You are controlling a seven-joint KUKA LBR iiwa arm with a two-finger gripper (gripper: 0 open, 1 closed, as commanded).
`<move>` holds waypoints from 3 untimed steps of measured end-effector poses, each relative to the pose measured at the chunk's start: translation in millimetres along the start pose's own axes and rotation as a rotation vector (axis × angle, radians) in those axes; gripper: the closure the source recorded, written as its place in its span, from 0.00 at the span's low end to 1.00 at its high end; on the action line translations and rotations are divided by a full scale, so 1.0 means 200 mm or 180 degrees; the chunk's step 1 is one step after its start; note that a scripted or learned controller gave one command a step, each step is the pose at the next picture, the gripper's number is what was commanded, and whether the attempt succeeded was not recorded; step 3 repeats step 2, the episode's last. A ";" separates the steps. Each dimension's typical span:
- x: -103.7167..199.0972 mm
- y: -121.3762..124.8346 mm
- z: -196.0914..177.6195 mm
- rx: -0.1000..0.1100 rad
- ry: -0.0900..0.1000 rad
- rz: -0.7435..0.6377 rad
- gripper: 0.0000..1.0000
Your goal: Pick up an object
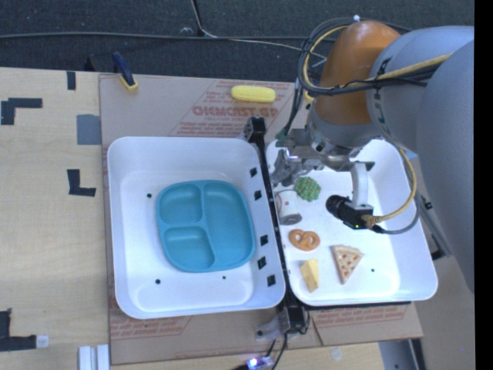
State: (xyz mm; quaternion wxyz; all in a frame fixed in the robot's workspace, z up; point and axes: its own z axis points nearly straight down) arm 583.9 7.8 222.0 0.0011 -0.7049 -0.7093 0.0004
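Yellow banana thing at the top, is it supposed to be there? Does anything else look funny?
The yellow banana lies on the cardboard behind the bins, outside both, while the other toy food, such as the pretzel and pizza slice, sits in the right bin. Nothing looks spilled or broken.

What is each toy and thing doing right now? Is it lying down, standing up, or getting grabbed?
Blue tray: lying flat in the left bin.
Broccoli: in the right bin, just beside the gripper.
Pretzel: lying flat, untouched.
Pizza slice: lying flat, untouched.
Cheese wedge: lying apart from the others.
Yellow banana: lying on the cardboard outside both bins.
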 end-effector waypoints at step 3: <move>0.46 0.20 -0.02 -0.0007 0.0001 0.0001 1.00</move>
